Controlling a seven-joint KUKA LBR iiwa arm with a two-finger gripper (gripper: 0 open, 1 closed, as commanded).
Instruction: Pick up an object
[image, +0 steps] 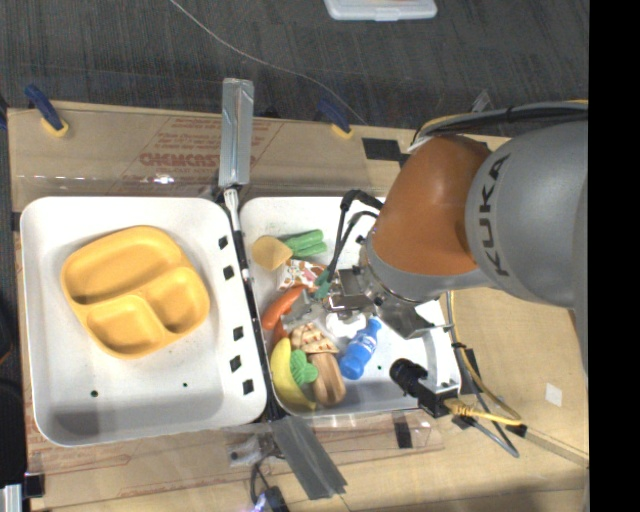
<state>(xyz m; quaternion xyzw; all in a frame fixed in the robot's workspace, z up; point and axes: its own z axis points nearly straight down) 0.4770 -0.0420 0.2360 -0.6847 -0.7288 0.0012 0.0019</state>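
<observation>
The right bin (300, 208) holds a heap of toy food: a green piece (305, 242), a tan piece (268, 251), an orange carrot-like piece (280, 306), a yellow banana (285, 376), a waffle-like piece (318, 345) and a blue bottle (359, 349). My gripper (338, 300) hangs low over the middle of this heap, just above the blue bottle and right of the carrot-like piece. The grey arm with its orange band (440, 215) covers the bin's right half. Nothing is visibly held.
The left bin (40, 330) holds a yellow divided tray (135, 288). A metal divider bar (236, 130) runs between the bins at the back. Blue clamps (45, 108) sit on the cardboard edge behind.
</observation>
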